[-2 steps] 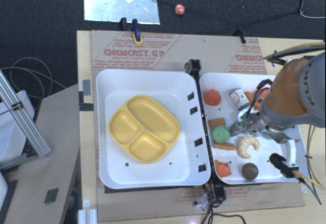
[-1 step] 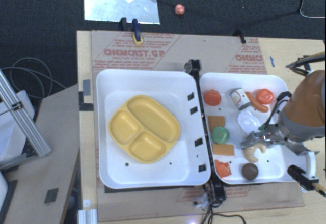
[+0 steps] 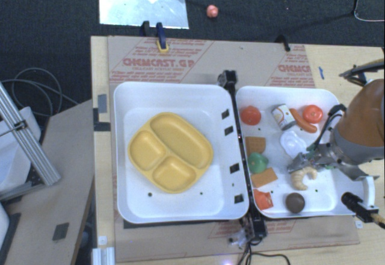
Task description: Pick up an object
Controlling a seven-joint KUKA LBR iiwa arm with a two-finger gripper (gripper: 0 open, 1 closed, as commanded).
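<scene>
The right bin (image 3: 328, 96) holds several toy foods: a red tomato (image 3: 251, 115), a small can (image 3: 280, 115), a red-orange round piece (image 3: 311, 114), a clear white lump (image 3: 292, 141), a green piece (image 3: 257, 162), a beige curved piece (image 3: 301, 179) and a brown ball (image 3: 295, 202). My gripper (image 3: 302, 164) reaches in from the right and hangs low over the bin, just above the beige piece and beside the white lump. Nothing is seen lifted in it.
The left bin (image 3: 129, 197) carries a yellow divided plate (image 3: 171, 151). Two tan cracker squares (image 3: 255, 144) (image 3: 263, 177) and an orange-red piece (image 3: 263, 199) lie along the right bin's left side. The arm's orange band (image 3: 364, 116) covers that bin's right edge.
</scene>
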